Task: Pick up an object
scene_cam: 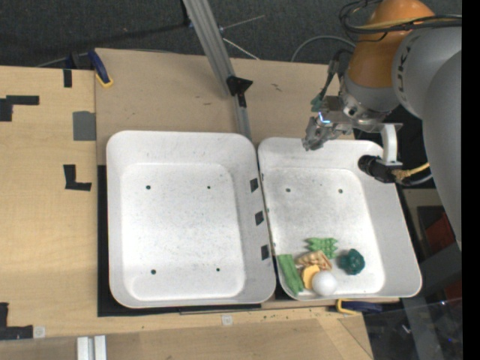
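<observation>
Arm poised at the top edge of the right bin (pixel 390 223), toys bunched at the bottom.

The gripper (pixel 315 137) hangs over the right bin's upper rim with nothing between its fingers; how wide they stand, I cannot tell. Well below it, in the lower part of the frame, a green leafy toy (pixel 322 244), a tan piece (pixel 313 260), a white ball (pixel 325 283) and a dark green lump (pixel 351 261) cluster together. The left bin (pixel 180 145) sits alongside.

No readable text, labels, numbers (anywhere on bench).
</observation>
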`<state>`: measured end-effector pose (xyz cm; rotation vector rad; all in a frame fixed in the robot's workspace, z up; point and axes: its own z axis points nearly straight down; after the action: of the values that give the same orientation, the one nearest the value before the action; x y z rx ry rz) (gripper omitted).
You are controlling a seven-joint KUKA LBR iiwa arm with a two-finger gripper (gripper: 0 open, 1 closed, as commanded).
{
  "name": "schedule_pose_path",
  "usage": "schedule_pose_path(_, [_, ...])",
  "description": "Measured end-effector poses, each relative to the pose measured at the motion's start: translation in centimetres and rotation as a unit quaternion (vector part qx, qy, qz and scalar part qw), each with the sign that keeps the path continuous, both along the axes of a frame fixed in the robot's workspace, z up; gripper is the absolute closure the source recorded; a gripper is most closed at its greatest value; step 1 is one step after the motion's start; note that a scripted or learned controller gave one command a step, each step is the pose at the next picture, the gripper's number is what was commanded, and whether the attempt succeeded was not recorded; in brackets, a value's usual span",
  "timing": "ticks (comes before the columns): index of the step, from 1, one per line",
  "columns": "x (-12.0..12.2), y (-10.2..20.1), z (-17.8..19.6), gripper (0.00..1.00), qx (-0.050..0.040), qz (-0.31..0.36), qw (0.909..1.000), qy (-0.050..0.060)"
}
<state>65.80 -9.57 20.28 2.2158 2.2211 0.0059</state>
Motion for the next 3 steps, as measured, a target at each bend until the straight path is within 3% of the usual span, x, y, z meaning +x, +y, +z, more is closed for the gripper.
schedule_pose_path(1, [0.1, 0.1, 4.0, 1.00, 0.0001, 0.000, 1.0000, 0.001])
schedule_pose_path(3, [-1.8, 10.1, 3.8, 1.00, 0.0014, 0.002, 1.0000, 0.004])
